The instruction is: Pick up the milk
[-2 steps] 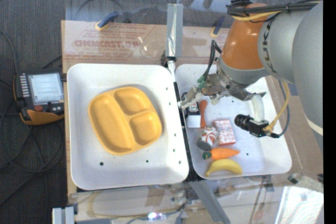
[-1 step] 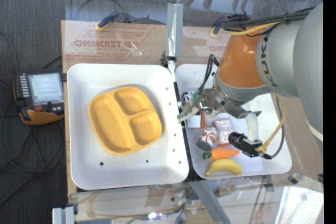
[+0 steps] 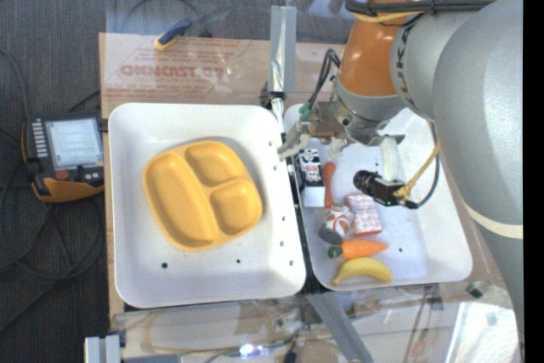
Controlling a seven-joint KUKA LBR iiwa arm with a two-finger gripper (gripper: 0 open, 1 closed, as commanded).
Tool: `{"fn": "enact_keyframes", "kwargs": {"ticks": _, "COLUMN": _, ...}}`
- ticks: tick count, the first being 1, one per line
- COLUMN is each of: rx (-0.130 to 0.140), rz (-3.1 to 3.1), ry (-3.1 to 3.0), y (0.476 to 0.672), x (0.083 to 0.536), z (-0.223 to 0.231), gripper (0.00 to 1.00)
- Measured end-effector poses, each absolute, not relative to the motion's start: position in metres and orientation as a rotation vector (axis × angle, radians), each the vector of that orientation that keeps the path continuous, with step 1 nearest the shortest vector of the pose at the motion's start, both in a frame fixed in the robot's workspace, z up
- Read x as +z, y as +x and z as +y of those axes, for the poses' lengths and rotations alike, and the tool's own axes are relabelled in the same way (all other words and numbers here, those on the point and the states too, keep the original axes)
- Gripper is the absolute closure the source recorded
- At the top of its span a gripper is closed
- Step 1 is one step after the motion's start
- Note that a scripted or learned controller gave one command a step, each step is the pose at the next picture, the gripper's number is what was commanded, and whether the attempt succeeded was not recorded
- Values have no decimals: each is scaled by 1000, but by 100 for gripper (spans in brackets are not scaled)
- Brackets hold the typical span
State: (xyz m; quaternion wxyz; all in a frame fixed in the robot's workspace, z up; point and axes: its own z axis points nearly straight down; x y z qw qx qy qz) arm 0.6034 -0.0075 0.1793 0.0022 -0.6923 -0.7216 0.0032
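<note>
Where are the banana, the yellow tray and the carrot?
banana (image 3: 363,271): camera view, middle of its curve.
yellow tray (image 3: 204,193): camera view, central divider.
carrot (image 3: 365,248): camera view, orange body.

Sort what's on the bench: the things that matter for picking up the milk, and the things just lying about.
For the job:
milk carton, in the right bin
gripper, just above the carton

Lying about:
yellow tray in the left bin
banana
carrot
red and white boxes
</note>
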Motion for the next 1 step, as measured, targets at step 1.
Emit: {"fn": "enact_keyframes", "kwargs": {"ticks": 1, "rx": 11, "rz": -2226, "ry": -2211, "y": 589, "x": 179, "z": -18, "gripper": 0}}
